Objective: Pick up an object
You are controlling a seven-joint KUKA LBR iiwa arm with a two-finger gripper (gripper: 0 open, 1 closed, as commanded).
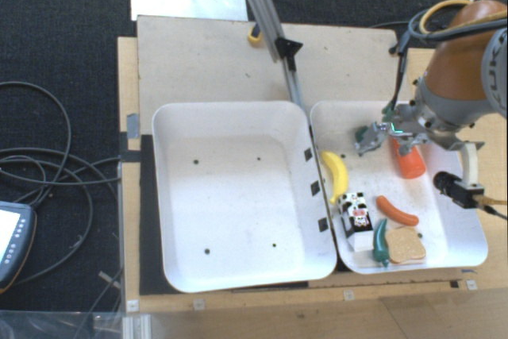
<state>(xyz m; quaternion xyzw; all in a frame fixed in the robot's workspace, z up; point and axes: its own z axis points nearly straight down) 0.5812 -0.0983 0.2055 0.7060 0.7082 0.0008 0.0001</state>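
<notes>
A pale surface [206, 59] carries the two white bins, the left bin [230, 194] beside the right bin [468, 246]; a grey pole [266, 4] slants over the surface from above; black cables [48, 163] loop on the dark floor at left; a screen device [12, 238] lies at the left edge.

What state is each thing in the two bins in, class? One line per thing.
banana: lying flat by the right bin's left wall
orange carrot: lying under the wrist, partly hidden
sausage: lying flat, untouched
slice of bread: flat, near the front wall
green pepper: lying beside the bread
cow-patterned block: resting on the floor
gripper: hovering over the right bin
</notes>
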